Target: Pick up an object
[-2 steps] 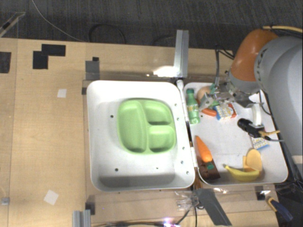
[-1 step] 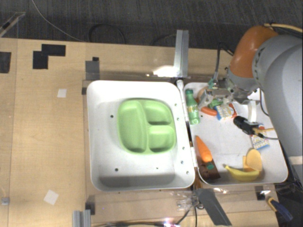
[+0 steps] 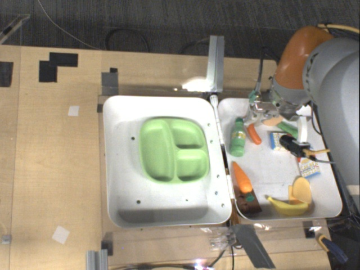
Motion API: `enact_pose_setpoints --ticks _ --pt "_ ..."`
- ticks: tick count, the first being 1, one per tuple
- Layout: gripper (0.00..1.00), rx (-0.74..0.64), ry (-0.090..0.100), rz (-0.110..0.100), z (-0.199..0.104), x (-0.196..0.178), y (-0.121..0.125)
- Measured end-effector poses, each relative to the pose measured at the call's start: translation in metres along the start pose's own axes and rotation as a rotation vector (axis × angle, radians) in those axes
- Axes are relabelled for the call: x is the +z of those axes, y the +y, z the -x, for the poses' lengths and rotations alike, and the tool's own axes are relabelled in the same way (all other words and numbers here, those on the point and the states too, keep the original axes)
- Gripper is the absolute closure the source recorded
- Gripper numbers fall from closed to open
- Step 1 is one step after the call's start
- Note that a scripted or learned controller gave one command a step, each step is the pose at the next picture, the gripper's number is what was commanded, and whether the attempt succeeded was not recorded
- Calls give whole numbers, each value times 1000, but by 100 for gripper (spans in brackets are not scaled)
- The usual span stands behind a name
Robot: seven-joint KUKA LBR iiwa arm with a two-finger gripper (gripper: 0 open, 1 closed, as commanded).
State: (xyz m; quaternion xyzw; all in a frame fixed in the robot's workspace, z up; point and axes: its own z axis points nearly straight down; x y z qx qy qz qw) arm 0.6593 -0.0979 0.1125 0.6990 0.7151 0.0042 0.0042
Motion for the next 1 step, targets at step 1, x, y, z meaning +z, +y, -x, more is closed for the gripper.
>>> enact_pose_setpoints --ticks 1 --pt "100 61 1 3 -48 -84 -5"
